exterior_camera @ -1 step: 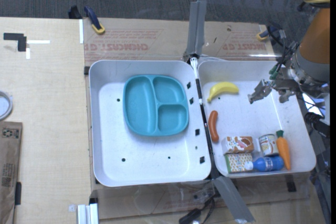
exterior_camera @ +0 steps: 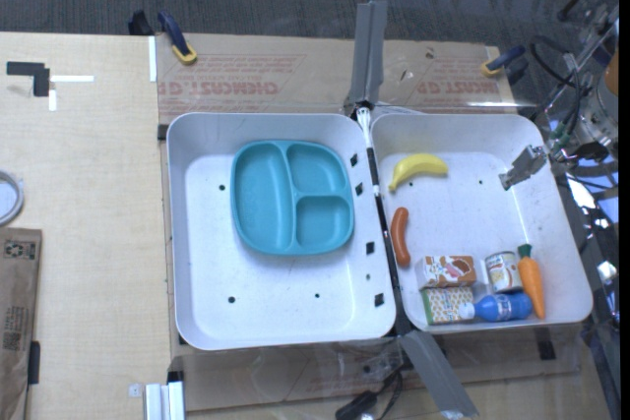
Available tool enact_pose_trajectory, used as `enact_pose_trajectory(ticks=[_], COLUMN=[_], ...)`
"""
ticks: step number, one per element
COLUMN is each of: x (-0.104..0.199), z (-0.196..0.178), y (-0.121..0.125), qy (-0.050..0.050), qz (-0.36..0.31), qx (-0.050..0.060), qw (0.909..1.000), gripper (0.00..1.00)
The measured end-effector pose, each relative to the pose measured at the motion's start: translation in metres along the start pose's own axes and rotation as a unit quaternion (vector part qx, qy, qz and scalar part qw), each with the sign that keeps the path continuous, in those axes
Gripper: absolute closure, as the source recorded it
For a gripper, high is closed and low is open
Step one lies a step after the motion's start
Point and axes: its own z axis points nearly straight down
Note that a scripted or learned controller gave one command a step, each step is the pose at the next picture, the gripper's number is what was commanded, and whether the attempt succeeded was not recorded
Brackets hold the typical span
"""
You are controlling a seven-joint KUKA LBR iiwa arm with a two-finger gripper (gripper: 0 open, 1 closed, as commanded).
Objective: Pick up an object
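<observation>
Camera view: end effector (exterior_camera: pixel 522 168) (grip state unclear) hangs over right bin (exterior_camera: pixel 551 145), well apart from banana (exterior_camera: pixel 418 169) and carrot (exterior_camera: pixel 532 278).

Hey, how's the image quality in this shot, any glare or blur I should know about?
Camera view: even, soft lighting with faint shadows; mild glare on the right bin near its right rim; the claw and arm at the right edge look slightly soft; the banana and blue tray are sharp.

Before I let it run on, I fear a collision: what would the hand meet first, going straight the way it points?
Probably the bare floor of the right bin; the hand points down-left, short of the banana. Depth is unclear.
</observation>
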Motion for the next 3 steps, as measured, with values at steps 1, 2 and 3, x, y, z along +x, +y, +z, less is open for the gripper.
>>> enact_pose_trajectory(ticks=[1,2,3], x=[-0.017,-0.016,0.005], z=[0.115,0.150,0.075], y=[-0.019,-0.076,-0.080], qy=[0.001,0.004,0.000], qz=[-0.021,-0.055,-0.104], qx=[0.001,0.000,-0.001], qw=[0.9998,0.9985,0.9946], gripper=[0.00,0.00,0.00])
